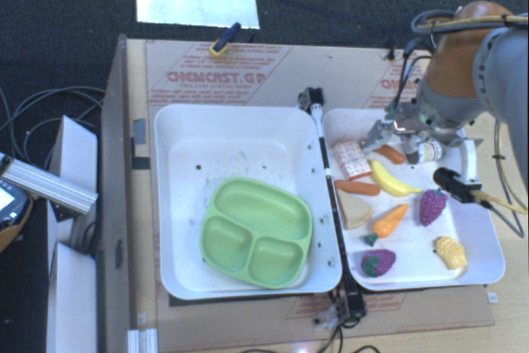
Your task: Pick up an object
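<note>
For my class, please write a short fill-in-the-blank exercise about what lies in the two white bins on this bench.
1. The green divided tray lies in the ____ bin of the camera view.
2. The banana is coloured ____.
3. The green divided tray has ____ compartments.
4. The bunch of grapes, in the right bin, is coloured ____.

Missing words: left; yellow; three; purple
</note>
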`<control>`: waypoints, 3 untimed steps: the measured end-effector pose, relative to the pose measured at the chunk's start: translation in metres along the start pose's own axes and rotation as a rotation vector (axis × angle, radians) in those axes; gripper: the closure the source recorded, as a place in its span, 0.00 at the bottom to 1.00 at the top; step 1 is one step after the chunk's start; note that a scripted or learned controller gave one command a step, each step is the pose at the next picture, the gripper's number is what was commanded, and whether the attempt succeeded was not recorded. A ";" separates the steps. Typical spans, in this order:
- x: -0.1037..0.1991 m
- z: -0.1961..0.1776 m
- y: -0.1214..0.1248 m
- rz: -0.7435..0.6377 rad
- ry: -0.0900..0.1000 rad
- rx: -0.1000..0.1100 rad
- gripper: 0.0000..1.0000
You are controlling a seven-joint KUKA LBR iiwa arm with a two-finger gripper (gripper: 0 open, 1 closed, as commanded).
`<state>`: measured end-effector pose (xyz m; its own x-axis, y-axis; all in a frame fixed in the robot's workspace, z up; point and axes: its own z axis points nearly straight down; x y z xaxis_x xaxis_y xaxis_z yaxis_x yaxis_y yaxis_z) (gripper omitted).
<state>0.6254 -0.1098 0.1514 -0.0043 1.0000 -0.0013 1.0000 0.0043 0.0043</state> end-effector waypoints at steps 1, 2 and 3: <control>-0.008 0.067 -0.049 0.003 0.001 0.004 0.00; -0.008 0.056 -0.047 0.001 0.001 0.001 1.00; 0.092 -0.034 -0.058 0.000 0.003 0.001 1.00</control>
